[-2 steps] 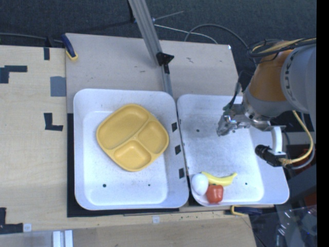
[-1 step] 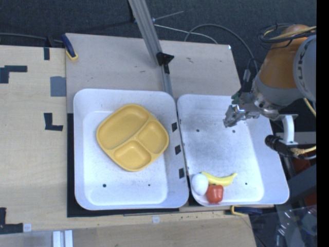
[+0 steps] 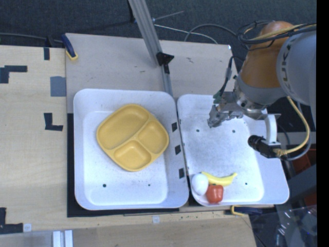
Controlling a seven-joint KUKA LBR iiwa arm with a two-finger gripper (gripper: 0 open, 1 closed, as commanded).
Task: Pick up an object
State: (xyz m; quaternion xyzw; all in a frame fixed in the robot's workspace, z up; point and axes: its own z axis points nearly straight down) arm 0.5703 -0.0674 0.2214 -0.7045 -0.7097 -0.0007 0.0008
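- Jaw state on my gripper [image 3: 215,120]: I cannot tell.
- Banana [image 3: 222,178] lies lengthwise left-right along the right bin's [image 3: 226,153] near edge, touching the white egg [image 3: 198,184] and red pepper [image 3: 215,193].

Single fixed camera, mounted above the surface [image 3: 31,138], looking down at a slant. Framed at middle distance: both white bins [image 3: 82,189] entire, side by side. Arm [image 3: 267,71] entering from the right.

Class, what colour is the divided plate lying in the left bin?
Yellow. The divided plate shows best in the camera view, lying in the left bin.
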